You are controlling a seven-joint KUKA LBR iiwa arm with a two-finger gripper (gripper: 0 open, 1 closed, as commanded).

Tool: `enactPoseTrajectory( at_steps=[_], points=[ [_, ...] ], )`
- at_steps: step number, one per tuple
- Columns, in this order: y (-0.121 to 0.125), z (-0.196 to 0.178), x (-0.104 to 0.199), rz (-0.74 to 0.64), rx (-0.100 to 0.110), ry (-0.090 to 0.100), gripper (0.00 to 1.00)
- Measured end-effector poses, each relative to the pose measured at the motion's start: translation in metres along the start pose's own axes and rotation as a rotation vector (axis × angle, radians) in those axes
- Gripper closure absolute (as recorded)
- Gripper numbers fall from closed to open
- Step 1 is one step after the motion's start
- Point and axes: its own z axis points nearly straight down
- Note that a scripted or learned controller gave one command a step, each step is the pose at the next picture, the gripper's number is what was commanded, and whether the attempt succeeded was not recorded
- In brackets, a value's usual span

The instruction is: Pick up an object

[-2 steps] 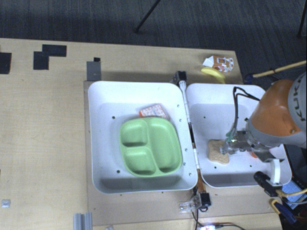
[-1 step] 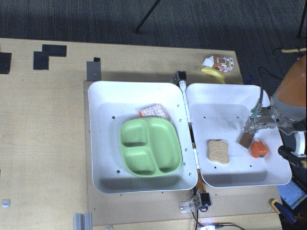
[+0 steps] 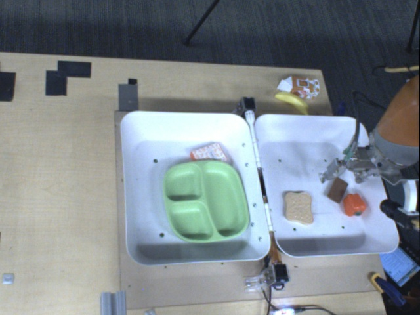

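- I see the arm (image 3: 400,123) coming in over the right edge of the right bin (image 3: 308,245), orange band showing above the wrist.
- Gripper (image 3: 336,174) sits low over the right half of that bin, metal fingers (image 3: 328,174) pointing toward the bin's middle.
- I cannot tell whether the fingers are spread or closed; the glare and small size blur them. Nothing clearly sits between them.
- Brown block (image 3: 338,189) lies on the bin floor just below the fingertips, tilted; touching or not, I cannot say.
- Orange piece (image 3: 354,205) lies just beside the block, toward the bin's right edge and front.
- Toast slice (image 3: 298,207) lies flat near the bin's middle, closer to the front edge, apart from the block.
- Left bin (image 3: 141,176) holds a green tray (image 3: 205,200), three compartments, resting in the middle and toward the front.
- Red-and-white packet (image 3: 209,152) lies at the tray's back edge, partly tucked against it.
- On the bench (image 3: 59,195), past the right bin's back edge: a banana (image 3: 291,100) with a small printed packet (image 3: 302,86) touching it.
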Motion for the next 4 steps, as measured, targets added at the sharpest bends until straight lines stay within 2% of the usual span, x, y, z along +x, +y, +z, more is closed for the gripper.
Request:
enactPoseTrajectory(
  at_steps=[1,2,3,4],
  points=[
    [0.062,0.032,0.066,-0.003,-0.001,0.002,0.00],
    [0.024,0.031,0.115,-0.003,-0.002,0.001,0.00],
    [0.026,0.019,0.115,-0.005,-0.008,0.001,1.00],
    [0.026,0.019,0.115,-0.005,-0.007,0.001,0.00]
  ],
)
